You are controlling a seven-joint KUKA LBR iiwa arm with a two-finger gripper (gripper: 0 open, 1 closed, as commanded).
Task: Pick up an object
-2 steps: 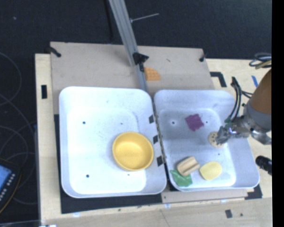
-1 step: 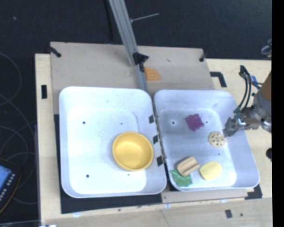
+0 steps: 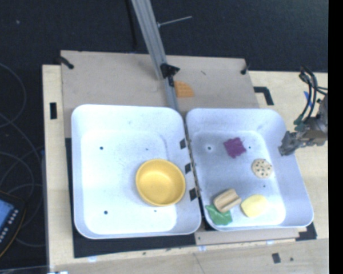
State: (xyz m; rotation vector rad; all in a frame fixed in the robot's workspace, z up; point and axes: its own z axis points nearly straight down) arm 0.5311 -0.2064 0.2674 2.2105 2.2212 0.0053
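— Where do the objects lie?
— A purple block (image 3: 235, 147), spotted ball (image 3: 262, 168), tan piece (image 3: 226, 199) and yellow lump (image 3: 254, 205) sit in the right bin (image 3: 291, 181); a yellow bowl (image 3: 160, 182) in the left bin (image 3: 103, 130).
— And the claw (image 3: 288, 143)?
— Over the right bin's far rim, holding nothing (whether spread or pressed together cannot be told).

Bench (image 3: 120, 81) bears two bins (image 3: 91, 153)

A bowl (image 3: 160, 182) lies in the left bin (image 3: 88, 153); five small objects in the right bin (image 3: 286, 210).
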